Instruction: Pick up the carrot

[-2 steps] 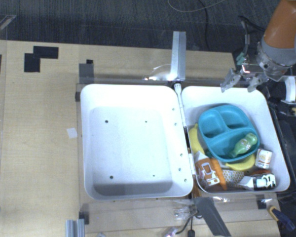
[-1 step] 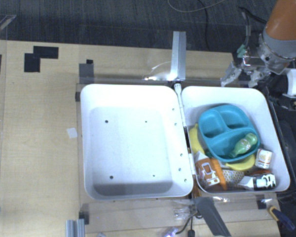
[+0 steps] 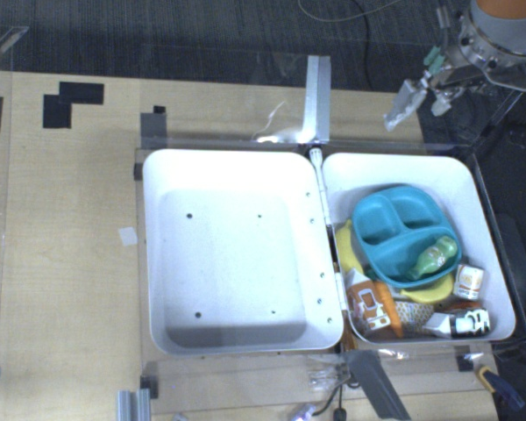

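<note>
Approach step, no grasp yet. Gripper [image 3: 418, 97] hangs past the far edge of the right bin [image 3: 484, 202], fingers spread, holding nothing. Carrot [image 3: 389, 311] lies at that bin's near-left, beside a brown packet [image 3: 365, 303], below the blue divided plate [image 3: 401, 232]. Next move, as judged: travel nearward over the bin and descend on the carrot.

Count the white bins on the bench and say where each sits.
2. The left bin sits mid-bench; the right bin adjoins it, holding a blue divided plate and clutter that may hide smaller items.
</note>
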Controlling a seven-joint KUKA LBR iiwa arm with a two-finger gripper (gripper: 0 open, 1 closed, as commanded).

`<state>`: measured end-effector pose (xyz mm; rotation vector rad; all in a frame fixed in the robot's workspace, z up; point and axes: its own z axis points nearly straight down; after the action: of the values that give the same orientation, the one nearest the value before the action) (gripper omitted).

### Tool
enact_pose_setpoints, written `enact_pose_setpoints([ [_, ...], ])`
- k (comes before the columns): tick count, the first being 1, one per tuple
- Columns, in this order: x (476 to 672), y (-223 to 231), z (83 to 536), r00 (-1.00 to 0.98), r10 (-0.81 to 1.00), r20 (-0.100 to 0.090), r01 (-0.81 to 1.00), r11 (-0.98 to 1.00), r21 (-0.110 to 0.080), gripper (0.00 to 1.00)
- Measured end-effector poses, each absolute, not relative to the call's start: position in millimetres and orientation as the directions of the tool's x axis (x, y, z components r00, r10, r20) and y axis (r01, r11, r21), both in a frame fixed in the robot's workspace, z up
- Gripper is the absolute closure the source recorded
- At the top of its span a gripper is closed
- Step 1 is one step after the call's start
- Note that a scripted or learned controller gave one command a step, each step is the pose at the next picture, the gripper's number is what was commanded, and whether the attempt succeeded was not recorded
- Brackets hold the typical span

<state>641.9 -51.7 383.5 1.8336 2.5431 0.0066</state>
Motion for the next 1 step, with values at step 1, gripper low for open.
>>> enact_pose_setpoints([
  [1, 669.4, -8.5, 437.7, -0.617, 0.787, -0.006, 0.787, 0.617, 0.008, 0.00],
])
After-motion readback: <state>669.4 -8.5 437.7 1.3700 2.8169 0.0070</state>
